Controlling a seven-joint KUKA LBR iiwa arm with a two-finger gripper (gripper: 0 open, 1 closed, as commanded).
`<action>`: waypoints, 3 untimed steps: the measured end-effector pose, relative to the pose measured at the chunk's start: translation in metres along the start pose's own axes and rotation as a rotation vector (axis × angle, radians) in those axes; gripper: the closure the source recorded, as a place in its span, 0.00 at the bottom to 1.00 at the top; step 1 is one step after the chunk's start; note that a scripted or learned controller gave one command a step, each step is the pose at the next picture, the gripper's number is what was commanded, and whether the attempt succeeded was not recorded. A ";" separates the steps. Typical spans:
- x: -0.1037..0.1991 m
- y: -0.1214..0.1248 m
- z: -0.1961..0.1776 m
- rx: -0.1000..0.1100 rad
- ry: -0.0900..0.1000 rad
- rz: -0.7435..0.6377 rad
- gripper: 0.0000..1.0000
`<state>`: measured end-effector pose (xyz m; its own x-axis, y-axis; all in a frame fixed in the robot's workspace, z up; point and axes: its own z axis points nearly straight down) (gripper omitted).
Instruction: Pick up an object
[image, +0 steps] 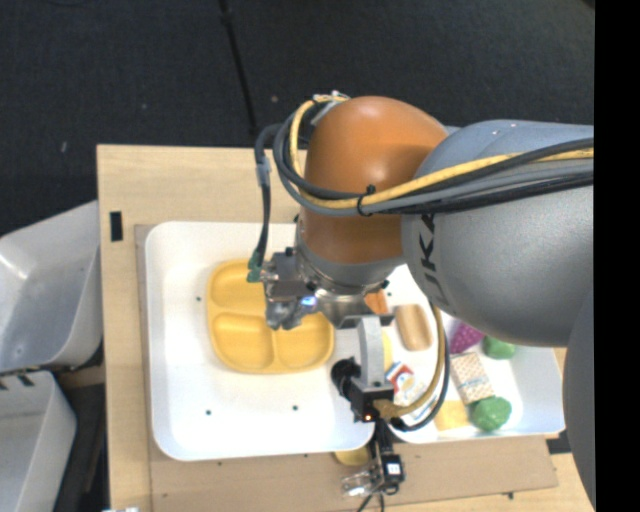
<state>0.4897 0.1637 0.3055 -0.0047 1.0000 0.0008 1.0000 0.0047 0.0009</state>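
The claw (290, 305) hangs over the yellow divided plate (262, 322) in the white bin (180, 400); its grip cannot be told. Small toy foods (478, 380) cluster at the bin's right.

one yellow plate (250, 330), two green toys (490, 413)

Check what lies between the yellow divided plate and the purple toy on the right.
In the camera view, the arm's wrist and a tan cylinder lie between the yellow divided plate and the purple toy.
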 end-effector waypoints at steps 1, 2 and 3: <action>0.057 0.022 -0.058 -0.004 0.001 -0.003 1.00; 0.057 0.087 -0.094 -0.007 0.000 0.004 1.00; 0.012 0.010 -0.138 0.003 -0.001 0.005 1.00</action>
<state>0.4999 0.1756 0.4434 0.0001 1.0000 -0.0007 1.0000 -0.0001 -0.0021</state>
